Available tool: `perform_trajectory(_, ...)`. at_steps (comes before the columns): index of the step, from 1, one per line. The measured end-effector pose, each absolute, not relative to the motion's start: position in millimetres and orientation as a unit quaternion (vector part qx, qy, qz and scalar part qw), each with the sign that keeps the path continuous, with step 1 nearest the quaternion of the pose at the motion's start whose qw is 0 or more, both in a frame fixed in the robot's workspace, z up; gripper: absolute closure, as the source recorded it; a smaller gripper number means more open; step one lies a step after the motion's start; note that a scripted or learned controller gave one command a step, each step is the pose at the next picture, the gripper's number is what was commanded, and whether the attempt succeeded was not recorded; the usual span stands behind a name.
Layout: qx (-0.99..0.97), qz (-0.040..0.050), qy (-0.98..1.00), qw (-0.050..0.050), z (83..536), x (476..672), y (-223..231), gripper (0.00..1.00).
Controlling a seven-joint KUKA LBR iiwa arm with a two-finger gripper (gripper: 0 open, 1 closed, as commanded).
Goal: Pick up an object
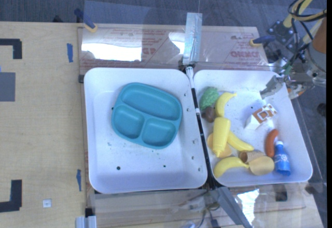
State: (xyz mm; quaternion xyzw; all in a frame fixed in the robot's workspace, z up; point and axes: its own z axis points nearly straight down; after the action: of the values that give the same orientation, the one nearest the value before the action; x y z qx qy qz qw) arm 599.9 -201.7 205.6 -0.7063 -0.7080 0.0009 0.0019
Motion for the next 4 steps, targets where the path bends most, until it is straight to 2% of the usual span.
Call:
perform_trajectory(1,-0.710,0.0013,-0.704,0.003,177.4,575.5,-150.5,0.00)
perform_trajectory(2,-0.735,-0.0012,-0.678,-0.002,104.9,571.3,-193.7,0.00)
perform_trajectory(3,-0.828,0.0004,-0.561,0.000,127.5,586.0,-198.0,0.00)
perform_trajectory(4,-0.801,-0.0042,-0.599,0.003,86.6,615.1,-193.2,0.00)
